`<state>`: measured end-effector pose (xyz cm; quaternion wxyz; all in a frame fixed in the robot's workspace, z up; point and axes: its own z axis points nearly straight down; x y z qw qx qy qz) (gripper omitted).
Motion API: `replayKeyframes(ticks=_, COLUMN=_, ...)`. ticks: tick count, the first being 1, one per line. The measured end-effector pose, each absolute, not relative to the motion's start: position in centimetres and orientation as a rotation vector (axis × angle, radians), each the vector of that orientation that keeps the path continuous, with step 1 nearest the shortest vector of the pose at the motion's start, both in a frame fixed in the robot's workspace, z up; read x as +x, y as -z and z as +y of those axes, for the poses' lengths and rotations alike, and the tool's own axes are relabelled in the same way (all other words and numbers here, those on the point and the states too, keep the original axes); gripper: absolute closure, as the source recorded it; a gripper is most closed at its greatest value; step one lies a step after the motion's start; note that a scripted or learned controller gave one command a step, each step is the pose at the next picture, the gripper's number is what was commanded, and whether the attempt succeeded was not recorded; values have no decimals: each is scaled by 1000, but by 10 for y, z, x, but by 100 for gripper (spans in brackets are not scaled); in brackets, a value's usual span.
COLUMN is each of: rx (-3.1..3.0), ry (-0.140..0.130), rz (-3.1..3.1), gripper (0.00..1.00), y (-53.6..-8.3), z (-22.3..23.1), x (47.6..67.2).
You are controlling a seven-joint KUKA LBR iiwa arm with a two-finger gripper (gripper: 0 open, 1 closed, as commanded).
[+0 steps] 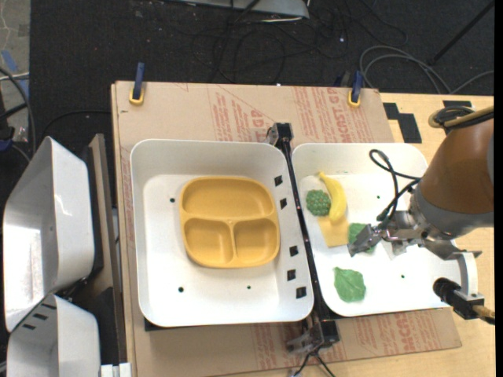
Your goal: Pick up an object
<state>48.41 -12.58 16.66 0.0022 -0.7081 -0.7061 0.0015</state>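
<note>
The right bin holds a yellow banana, a green broccoli floret, a pale yellow flat piece, a small green piece and a green leaf-shaped item. My gripper hangs low over the middle of this bin, right beside the small green piece and just right of the yellow flat piece. The grey arm with its orange band reaches in from the right and covers the bin's right part.
The left bin holds a yellow divided tray. A black divider with clips runs between the bins. A black cable loops above the gripper. Cardboard lies under both bins.
</note>
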Motion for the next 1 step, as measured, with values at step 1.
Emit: replayKeyframes(ticks=1, rx=-2220, ry=-5, rz=-2214, gripper=0, y=-102, z=-125, x=482)
